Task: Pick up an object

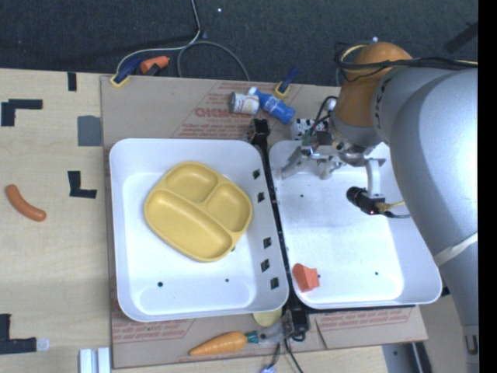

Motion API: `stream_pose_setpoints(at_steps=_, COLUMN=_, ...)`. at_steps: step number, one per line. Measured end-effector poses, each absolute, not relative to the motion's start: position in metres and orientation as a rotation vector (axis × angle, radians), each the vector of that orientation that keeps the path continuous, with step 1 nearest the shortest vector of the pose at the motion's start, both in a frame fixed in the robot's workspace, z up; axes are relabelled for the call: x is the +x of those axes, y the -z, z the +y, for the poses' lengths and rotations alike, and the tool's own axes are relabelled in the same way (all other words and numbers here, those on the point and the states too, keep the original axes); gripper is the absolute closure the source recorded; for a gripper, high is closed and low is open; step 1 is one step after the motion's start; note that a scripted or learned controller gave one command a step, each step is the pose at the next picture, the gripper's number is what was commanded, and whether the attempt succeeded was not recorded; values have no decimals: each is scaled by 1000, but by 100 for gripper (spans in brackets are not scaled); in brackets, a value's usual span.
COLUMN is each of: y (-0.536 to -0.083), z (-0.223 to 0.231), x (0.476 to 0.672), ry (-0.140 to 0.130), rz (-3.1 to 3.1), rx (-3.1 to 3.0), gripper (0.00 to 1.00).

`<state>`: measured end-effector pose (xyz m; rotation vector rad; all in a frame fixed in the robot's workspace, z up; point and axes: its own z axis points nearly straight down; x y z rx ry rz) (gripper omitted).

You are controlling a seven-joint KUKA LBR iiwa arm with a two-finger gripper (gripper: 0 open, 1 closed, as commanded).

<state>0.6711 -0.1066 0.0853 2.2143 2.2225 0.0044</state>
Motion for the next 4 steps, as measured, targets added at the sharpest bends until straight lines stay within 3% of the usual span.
stream_pose_setpoints(at_steps=1, y=-95, z=-106, x=669, ry=0, rz=2223, rx=2215, gripper=100)
stream_pose_setpoints(at_steps=2, y=-95, z=-107, x=669, ry=1, rz=2222, rx=2214, gripper=0)
stream_pose_setpoints(at_steps=3, y=-85, z=-146, x=669, ry=-1, rz=2219, rx=2220, gripper=0)
stream_pose_setpoints(at_steps=4, y=-99, z=-94, x=668, ry=2, rz=2225, rx=2218, gripper=0)
